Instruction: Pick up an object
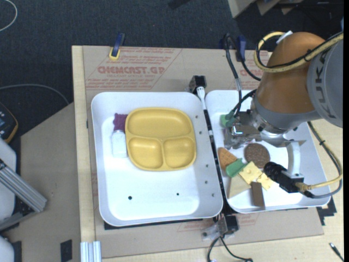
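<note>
The grey arm with the broad orange band (289, 72) reaches in from the right and hangs over the right shallow white plastic bin (319, 162), covering most of its upper part. The left shallow white plastic bin (158, 201) is next to it, and the two touch along their inner edges. In the left bin lies a large yellow plastic plate with three compartments (161, 138), flat, in the upper half; a small purple piece (119, 121) and a small white piece (118, 144) lie just beside its left rim. The metal gripper (240, 131) is low in the right bin, near its left wall, and whether it is open or closed I cannot tell. The loose objects are in a heap just below it: a round dark brown disc (256, 154), a pale yellow block with holes like cheese (256, 176), an orange wedge (227, 157), a green piece (235, 168) and a brown stick (257, 194), many touching each other.
</note>
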`<action>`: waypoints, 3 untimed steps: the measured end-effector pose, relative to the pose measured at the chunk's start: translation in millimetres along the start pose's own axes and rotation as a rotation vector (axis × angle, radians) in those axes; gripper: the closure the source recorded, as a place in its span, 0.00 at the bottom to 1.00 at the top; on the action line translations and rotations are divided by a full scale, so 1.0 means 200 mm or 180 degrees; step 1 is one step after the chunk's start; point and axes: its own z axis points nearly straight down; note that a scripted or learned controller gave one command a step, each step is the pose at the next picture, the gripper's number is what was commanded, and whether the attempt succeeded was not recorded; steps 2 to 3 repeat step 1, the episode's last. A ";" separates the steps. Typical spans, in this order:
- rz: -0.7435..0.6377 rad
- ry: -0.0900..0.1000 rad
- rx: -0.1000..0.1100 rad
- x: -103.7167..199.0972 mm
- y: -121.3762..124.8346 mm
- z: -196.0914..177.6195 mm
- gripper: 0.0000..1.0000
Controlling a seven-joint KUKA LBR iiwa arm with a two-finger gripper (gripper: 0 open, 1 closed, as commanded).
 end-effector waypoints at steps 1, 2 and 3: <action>0.0004 0.0002 0.0004 -0.04 -0.06 -0.01 1.00; 0.0004 0.0002 0.0004 -0.04 -0.06 -0.01 1.00; 0.0004 0.0002 0.0004 -0.04 -0.06 -0.01 1.00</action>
